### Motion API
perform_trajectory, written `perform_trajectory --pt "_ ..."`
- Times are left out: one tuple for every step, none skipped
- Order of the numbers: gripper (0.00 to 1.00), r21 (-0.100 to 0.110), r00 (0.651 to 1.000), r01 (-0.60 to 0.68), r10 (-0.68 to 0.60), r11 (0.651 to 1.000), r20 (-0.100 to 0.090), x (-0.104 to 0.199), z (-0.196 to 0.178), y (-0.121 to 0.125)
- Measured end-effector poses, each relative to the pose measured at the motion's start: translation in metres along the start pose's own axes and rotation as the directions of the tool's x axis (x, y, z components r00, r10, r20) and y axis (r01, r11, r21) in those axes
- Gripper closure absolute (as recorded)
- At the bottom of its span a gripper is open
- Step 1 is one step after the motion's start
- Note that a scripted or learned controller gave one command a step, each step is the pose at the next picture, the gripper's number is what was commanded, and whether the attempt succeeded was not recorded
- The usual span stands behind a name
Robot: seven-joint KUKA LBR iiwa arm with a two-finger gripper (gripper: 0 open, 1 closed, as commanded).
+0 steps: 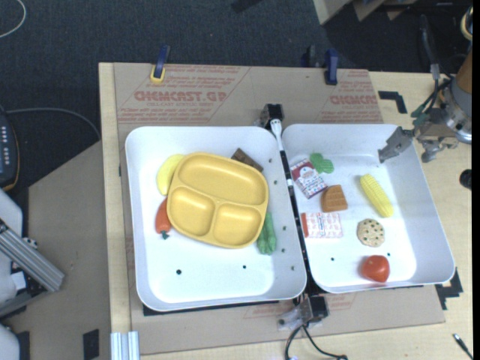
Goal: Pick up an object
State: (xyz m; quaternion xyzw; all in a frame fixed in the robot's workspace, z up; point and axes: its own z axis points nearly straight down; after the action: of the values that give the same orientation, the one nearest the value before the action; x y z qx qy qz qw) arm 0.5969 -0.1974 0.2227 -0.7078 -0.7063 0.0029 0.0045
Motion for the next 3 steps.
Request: perform_trajectory --pt "0.00 -0.012 1.000 0.002 -0.002 1.000 0.003 0.000 -0.006 0.003" --pt "0.00 -0.007 1.000 0.003 -0.003 1.000 0.002 0.003 0.036 0.006" --pt "0.00 -0.004 1.000 0.002 -0.002 1.000 0.000 0.007 0.099 0.003"
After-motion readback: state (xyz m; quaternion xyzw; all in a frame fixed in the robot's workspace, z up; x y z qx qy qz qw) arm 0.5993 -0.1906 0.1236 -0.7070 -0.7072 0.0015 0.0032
